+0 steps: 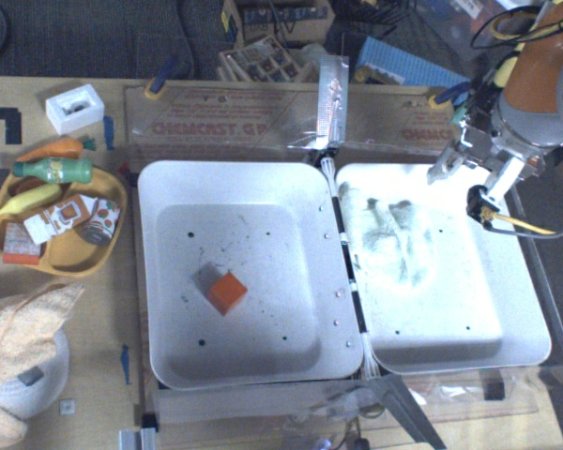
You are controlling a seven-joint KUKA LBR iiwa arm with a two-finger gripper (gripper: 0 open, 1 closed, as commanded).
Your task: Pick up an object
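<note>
Camera view: a small orange cube (228, 292), matte with sharp edges, sits on the smooth, speckled floor of the left bin (159, 251). The right bin (507, 317) is scuffed and smeared. The gripper (469, 181) hangs over the right bin's far edge, its two pale fingers spread apart with nothing between them, well apart from the cube.

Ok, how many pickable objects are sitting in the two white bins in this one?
1. An orange cube lies in the left bin, a little left of its middle. The right bin shows just smudges. The arm could be hiding that bin's upper right corner.
</note>
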